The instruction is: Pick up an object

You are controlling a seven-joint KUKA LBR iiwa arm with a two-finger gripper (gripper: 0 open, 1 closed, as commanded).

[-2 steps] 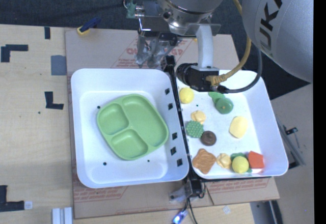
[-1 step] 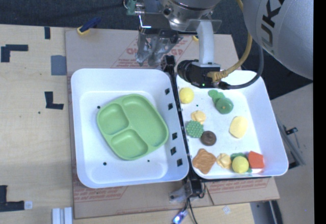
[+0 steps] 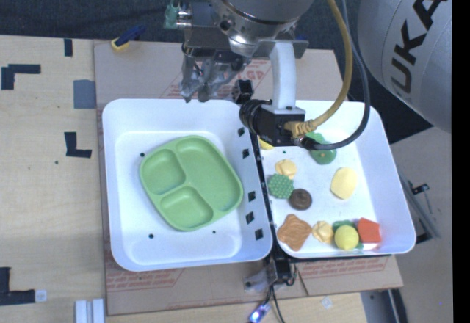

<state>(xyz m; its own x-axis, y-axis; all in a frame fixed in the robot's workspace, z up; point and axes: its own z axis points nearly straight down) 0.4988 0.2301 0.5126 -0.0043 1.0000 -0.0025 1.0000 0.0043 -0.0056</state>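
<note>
My gripper (image 3: 206,85) hangs over the far rim of the left bin (image 3: 111,167), above its back right corner, with nothing seen in it. In that bin lies a green divided plate (image 3: 191,182). The right bin (image 3: 391,175) holds several small items: a green round piece (image 3: 322,153), a pale yellow chunk (image 3: 286,167), a green textured disc (image 3: 280,186), a brown round piece (image 3: 299,200), a pale yellow lemon shape (image 3: 343,183), a brown waffle shape (image 3: 294,232), a tan bit (image 3: 322,230), a yellow ball (image 3: 346,238) and a red block (image 3: 369,230).
The wall shared by the two bins (image 3: 254,189) runs just right of the plate. A blue and yellow clip (image 3: 127,37) lies on the bench beyond the left bin. The big grey arm body fills the upper right.
</note>
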